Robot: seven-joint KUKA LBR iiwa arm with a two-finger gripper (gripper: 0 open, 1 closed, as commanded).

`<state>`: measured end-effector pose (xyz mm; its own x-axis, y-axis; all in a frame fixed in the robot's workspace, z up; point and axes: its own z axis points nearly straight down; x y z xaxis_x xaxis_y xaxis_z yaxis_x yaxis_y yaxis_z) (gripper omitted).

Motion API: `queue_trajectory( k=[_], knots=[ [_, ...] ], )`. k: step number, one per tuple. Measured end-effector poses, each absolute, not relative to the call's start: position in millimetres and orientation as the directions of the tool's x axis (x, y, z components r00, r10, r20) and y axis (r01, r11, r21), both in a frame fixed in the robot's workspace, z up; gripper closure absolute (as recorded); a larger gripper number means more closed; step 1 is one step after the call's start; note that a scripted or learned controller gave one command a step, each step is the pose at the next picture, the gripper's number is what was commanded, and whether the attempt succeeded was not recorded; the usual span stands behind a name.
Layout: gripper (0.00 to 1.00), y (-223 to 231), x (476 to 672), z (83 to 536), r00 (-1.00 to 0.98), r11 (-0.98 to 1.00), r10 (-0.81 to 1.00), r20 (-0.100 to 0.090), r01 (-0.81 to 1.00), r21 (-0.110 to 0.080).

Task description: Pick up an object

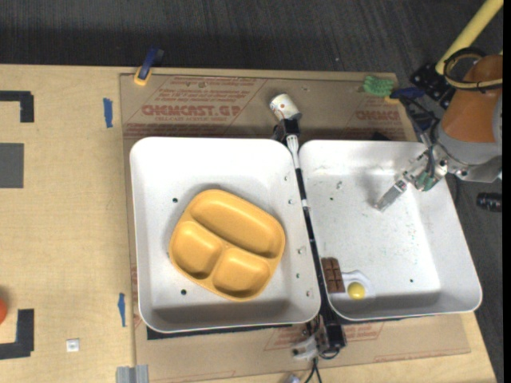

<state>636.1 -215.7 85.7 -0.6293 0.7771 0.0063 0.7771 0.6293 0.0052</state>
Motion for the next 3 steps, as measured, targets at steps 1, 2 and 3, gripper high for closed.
queue_trajectory(
  k=[1,2,3],
  knots=[
    [0.0,-177.2,641.0,107.0,-0.713,0.713,0.701,-0.002,0.701,0.001],
    [1.0,-177.2,642.3,117.8,-0.713,0.713,0.701,-0.005,0.701,0.004],
    [1.0,-165.9,593.8,187.4,-0.912,0.912,0.41,-0.002,0.41,0.001]
  ],
)
